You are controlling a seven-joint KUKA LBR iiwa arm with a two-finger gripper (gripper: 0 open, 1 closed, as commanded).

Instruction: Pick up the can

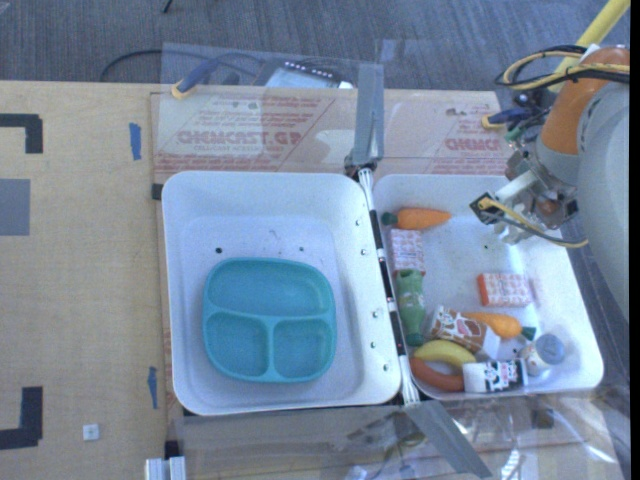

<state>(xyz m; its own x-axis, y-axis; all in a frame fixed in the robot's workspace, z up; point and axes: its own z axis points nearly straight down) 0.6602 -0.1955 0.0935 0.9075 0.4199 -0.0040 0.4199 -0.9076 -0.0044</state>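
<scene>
Nearby, small silver-blue can [548, 349] (right bin corner), hand [505, 218] grip state unclear

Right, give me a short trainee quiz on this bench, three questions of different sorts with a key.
1. True or false: the plate lies in the left bin.
2. The gripper hangs over: A the left bin, B the right bin, C the bare bench.
3. How many compartments does the plate have?

Key: 1 true; 2 B; 3 three.
</scene>
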